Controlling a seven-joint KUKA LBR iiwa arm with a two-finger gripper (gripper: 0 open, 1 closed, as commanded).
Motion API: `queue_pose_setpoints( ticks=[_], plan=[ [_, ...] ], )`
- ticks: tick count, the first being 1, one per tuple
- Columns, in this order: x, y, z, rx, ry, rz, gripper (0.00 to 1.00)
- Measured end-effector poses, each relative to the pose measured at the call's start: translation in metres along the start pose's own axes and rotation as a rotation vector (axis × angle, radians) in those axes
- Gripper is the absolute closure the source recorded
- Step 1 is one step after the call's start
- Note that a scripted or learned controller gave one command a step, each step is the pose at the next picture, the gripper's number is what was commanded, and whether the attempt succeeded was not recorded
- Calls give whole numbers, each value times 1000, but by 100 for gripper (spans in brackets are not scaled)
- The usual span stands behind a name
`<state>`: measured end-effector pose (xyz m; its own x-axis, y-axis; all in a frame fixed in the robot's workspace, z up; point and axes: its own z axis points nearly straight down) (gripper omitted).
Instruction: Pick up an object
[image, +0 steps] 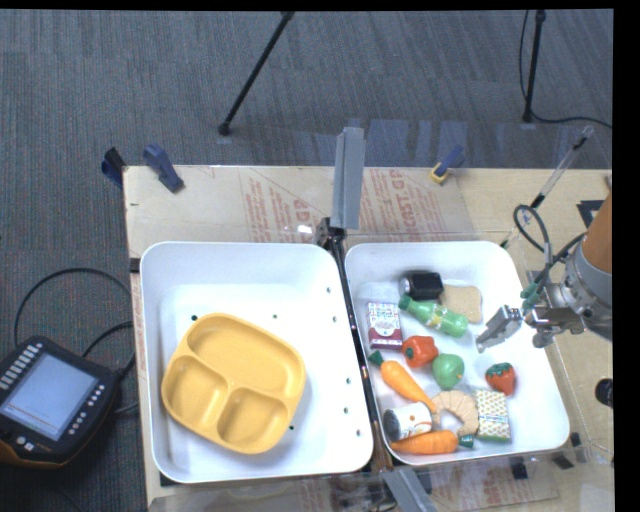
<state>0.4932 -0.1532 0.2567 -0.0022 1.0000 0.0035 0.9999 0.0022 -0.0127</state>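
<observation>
Two white bins sit side by side on the tabletop (420, 205), and the step in hand looks like the approach: nothing has been lifted, and the tool (507, 328) hangs over the right bin (500, 255), near its right wall. The left bin (170, 270) carries a yellow divided tray (233, 382); the things to pick all lie in the right bin. Nearest the tool are a small strawberry (501, 378) just below it, a green bottle (437, 316) to its left and a green round fruit (448, 370) lower left, with a red pepper (420, 350), a carrot (404, 380) and a red-and-white carton (384, 325) further left. The tool's two fingers appear to stand apart, with a grey finger (497, 330) angled down toward the bin floor, and nothing shows between them; whether a tip touches the floor cannot be told from this slant. The next move probably calls for settling on one target, most likely the strawberry or the bottle, centring over it, lowering until the fingers straddle it, and closing. The crowded toys and the nearby bin wall could block a finger.
</observation>
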Motion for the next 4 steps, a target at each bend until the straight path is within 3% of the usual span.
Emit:
queue_pose_setpoints(
  ticks=[1,2,3,4],
  plan=[
    [22,-16,34,2,0,77,0],
    [20,-17,29,12,3,84,100],
    [-26,2,-123,-10,-4,127,100],
    [52,-16,-178,-7,-4,211,100]
  ],
)
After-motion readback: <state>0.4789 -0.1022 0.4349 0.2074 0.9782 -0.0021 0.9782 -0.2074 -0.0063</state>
